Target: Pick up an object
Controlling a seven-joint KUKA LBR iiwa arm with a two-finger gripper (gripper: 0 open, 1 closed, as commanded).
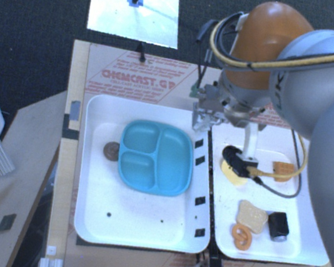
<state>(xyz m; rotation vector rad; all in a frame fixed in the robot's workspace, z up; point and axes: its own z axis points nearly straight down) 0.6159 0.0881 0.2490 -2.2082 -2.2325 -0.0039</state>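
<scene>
While the pincer hovers by the divider;
blue plate lies nearest, lower-left; whether the pincer is apart or together cannot be told.

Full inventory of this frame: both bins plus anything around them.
bins: 2, white, side by side on the bench
divided plate: 1, blue, middle of left bin
round disc: 1, grey-brown, left bin, beside plate's left edge
flat piece: 1, yellow, right bin, near divide
flat chunk: 1, orange-tan, right bin, far side
bread-like chunk: 1, beige, right bin, near side
pretzel shape: 1, orange, in front of the beige chunk
block: 1, black, right of the beige chunk
board: 1, tan, red lettering, under bins
sheet: 1, silvery, beyond board
arm: 1, grey, orange band
gripper: 1, over divide's far end
</scene>
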